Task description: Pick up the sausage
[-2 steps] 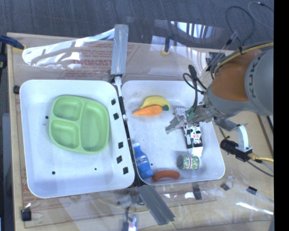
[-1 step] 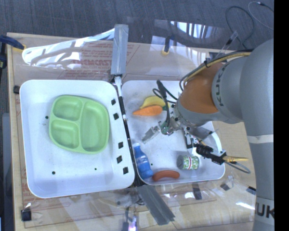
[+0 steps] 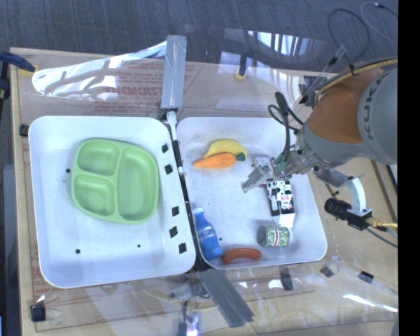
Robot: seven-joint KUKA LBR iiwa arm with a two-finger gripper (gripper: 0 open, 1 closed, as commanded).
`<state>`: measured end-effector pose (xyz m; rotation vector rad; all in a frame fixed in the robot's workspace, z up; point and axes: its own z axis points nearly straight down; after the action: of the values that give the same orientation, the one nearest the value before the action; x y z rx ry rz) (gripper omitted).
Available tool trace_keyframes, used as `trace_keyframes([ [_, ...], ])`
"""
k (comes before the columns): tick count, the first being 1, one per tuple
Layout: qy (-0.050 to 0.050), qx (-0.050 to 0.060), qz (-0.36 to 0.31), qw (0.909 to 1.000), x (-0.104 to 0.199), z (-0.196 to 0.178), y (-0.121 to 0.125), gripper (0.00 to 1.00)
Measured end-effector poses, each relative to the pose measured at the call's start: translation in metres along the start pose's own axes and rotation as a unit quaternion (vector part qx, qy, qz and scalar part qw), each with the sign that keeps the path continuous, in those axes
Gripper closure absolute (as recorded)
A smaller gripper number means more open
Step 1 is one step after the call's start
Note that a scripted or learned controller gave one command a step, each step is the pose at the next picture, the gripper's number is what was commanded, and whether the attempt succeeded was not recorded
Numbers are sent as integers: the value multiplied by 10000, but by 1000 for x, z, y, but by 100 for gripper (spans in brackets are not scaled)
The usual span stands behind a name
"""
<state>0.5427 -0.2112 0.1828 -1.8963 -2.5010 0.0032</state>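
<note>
In the camera view, the sausage (image 3: 241,255) lies at the near edge of the right bin (image 3: 304,135), between a blue bottle (image 3: 207,234) and a small green can (image 3: 274,236). The gripper (image 3: 283,196) hangs over the bin's middle, above the can; I cannot tell how wide it stands. A carrot (image 3: 214,162) touches a banana (image 3: 225,148) farther back. The left bin (image 3: 49,229) carries a green divided plate (image 3: 115,180). No label is readable.

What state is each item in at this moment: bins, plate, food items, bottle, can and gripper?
sausage: lying flat at the right bin's near edge, not gripped.
carrot: lying on its side, touching the banana.
banana: lying behind the carrot.
blue bottle: lying along the right bin's left wall.
can: on its side near the sausage.
green plate: flat in the left bin.
gripper: over the right bin.
</note>
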Motion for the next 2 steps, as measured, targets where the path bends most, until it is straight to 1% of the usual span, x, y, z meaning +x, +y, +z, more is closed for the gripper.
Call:
trace_keyframes([
  [1,0,-3,-280,9996,51,94,-11,0],
  [2,5,-3,1730,9849,1,81,59,0],
])
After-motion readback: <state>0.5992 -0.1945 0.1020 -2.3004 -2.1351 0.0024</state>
